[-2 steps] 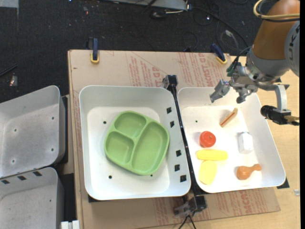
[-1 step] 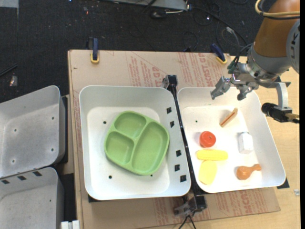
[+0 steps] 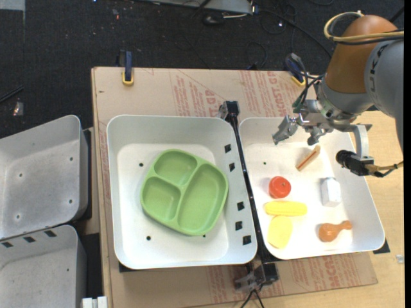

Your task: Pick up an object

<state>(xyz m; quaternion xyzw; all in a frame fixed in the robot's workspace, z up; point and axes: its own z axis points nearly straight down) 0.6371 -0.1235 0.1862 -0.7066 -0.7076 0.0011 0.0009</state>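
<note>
Overhead view of the bench with two white bins side by side. The left bin (image 3: 122, 191) holds a green tray (image 3: 185, 191) with three compartments, lying flat near its centre. The right bin (image 3: 372, 226) holds the candidate objects, loosely scattered and mostly apart, which leaves room for fingers to drop beside each one: an orange stick (image 3: 307, 158) at 12 o'clock, a red tomato (image 3: 279, 187) at 9 o'clock, a white block (image 3: 331, 192) at 3 o'clock, a yellow banana (image 3: 286, 208) just above a yellow lemon (image 3: 280, 231) at 7 o'clock, the two touching or nearly so, and an orange drumstick (image 3: 333, 230) at 5 o'clock.

The gripper (image 3: 300, 128) hangs over the bin's 12 o'clock edge, carried by the arm (image 3: 359, 56) reaching in from 2 o'clock. Its fingers appear spread, with nothing between them. The stick lies nearest, just below at 5 o'clock of the gripper; judged from this pose, it is the likeliest target, and no object is yet lifted.
</note>
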